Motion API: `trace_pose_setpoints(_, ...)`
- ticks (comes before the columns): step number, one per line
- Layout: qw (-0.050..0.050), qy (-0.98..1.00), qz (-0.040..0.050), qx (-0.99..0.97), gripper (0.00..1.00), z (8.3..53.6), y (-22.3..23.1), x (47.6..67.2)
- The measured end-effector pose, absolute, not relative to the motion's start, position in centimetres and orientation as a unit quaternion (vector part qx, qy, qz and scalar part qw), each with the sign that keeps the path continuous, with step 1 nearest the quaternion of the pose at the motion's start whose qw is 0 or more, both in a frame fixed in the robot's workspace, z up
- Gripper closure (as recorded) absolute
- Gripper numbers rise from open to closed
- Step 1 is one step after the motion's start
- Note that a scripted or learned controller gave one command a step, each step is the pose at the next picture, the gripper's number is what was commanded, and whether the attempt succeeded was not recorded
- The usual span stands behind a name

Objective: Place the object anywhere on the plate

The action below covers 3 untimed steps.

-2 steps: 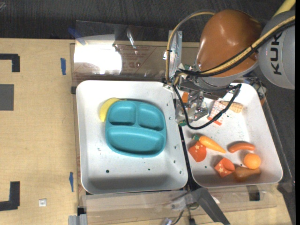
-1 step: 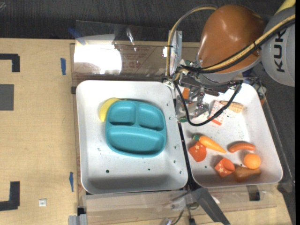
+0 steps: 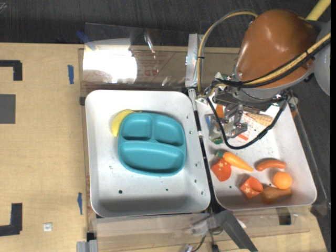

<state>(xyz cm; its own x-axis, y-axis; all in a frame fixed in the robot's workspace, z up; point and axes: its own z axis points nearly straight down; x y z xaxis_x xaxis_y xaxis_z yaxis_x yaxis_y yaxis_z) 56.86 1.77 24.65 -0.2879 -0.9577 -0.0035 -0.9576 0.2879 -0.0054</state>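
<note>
As I hang over the right bin (image 3: 296, 140), my gripper (image 3: 231, 121) sits to the right of the plate (image 3: 152, 143), level with the plate's top edge. Open or closed: cannot tell, because cables and the wrist housing cover it. Whether it holds anything cannot be read either.

Which piece is the task's thing is not marked. Nearest candidate: the carrot (image 3: 236, 160), right of the plate and just below my gripper, lying flat. Its long axis runs diagonally, with the green end toward the plate and the narrow tip pointing away and down toward the near edge.

Left bin (image 3: 100, 193) contents: the teal three-compartment plate, roughly centred. A yellow piece (image 3: 118, 119) pokes out from under the plate's upper-left corner.

Right bin contents, all right of the plate:
- red pepper (image 3: 221, 170), touching the carrot's underside and closest to the plate
- reddish sausage (image 3: 270, 165), beyond the carrot's tip
- orange ball (image 3: 282, 180), farther right still
- red chunk (image 3: 251, 187), below the carrot
- brown piece (image 3: 275, 194), touching the orange ball
</note>
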Motion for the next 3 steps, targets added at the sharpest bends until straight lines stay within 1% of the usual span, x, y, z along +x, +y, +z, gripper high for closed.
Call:
trace_pose_setpoints(1, 0.002, 0.786, -0.0007, -0.618, 1.00, 23.4, -2.7, 53.4)
trace_pose_setpoints(2, 0.002, 0.777, -0.0020, -0.630, 1.00, 24.8, -8.6, 48.1)
trace_pose_setpoints(3, 0.001, 0.718, 0.0012, -0.696, 1.00, 18.7, -13.9, 47.9)
